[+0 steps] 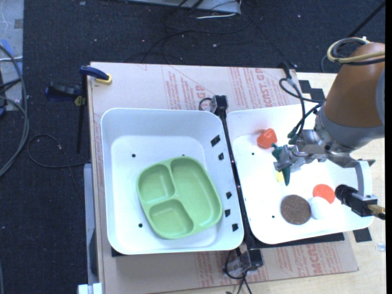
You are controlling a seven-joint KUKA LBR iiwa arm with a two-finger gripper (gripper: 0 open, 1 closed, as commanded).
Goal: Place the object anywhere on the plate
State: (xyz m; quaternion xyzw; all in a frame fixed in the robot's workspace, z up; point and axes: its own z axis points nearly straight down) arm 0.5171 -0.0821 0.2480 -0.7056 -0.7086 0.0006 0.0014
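Plate (179, 196) is sitting in the left bin (116, 164) while I am holding my gripper (284, 166) over the right bin (257, 225), clamping a yellow-green object (283, 176).

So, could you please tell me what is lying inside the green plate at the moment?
The green plate in the left bin shows three bare compartments, nothing in them. None of it is covered.

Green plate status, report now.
End effector low in right bin, near red object. Green plate in left bin, nothing on it. Path unobstructed.
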